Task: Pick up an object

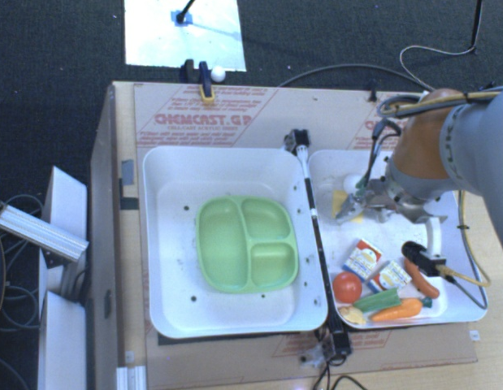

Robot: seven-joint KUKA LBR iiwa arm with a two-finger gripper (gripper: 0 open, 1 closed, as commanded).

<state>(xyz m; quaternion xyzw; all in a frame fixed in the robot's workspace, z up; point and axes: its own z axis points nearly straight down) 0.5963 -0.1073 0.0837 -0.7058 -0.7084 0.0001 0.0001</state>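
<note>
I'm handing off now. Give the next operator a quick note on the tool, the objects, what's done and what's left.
Tool: low in the right bin, at its upper left by a yellow item; no object seen between its fingers.
Objects: tomato, carrot, two small cartons, all in the right bin's lower part. Green divided plate lies in the left bin.
Done: nothing lifted.
Left: grasp one object and raise it.

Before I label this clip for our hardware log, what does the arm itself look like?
The arm has a grey, rounded body with an orange band above the wrist. Thin cables loop around that band. The gripper end is a darker metal assembly.
</note>
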